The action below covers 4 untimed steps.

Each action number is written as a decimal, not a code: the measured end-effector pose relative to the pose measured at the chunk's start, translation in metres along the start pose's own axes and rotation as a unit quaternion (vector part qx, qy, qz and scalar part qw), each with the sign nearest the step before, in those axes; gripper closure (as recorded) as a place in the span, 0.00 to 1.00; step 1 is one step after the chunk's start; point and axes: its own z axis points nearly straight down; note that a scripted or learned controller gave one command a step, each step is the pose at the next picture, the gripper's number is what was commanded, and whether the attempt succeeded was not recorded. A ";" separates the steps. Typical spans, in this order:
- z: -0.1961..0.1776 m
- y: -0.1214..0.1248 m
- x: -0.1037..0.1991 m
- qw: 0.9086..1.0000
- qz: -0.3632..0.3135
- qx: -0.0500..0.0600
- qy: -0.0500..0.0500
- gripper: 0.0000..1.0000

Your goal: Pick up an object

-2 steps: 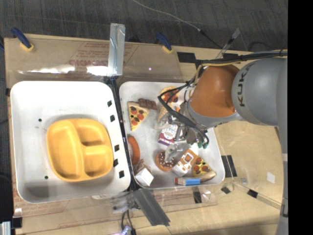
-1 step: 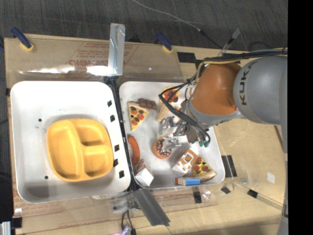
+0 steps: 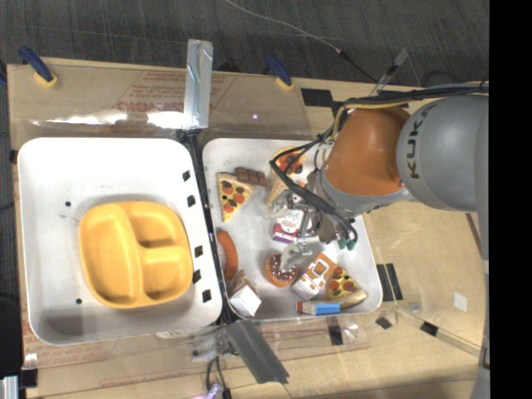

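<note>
White-walled, the right bin (image 3: 366, 260) holds the toy clutter I hang over: a pizza slice (image 3: 233, 194) at its left, a brown doughnut (image 3: 280, 270) near the middle, a small white box (image 3: 312, 275) just beside that, a marker with a blue cap (image 3: 320, 307) along the near wall; my gripper (image 3: 307, 227) sits low among them, its grasp something I cannot tell; the left bin (image 3: 50, 173) carries a yellow divided tray (image 3: 133, 253).
</note>
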 end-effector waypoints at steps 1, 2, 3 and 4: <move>0.009 -0.002 -0.005 1.000 0.029 0.000 -0.003 0.00; 0.009 0.009 -0.003 0.997 0.078 0.001 -0.004 0.00; 0.011 0.014 -0.088 0.989 0.149 0.001 -0.003 0.00; 0.009 0.002 -0.004 0.991 0.132 0.001 -0.007 0.00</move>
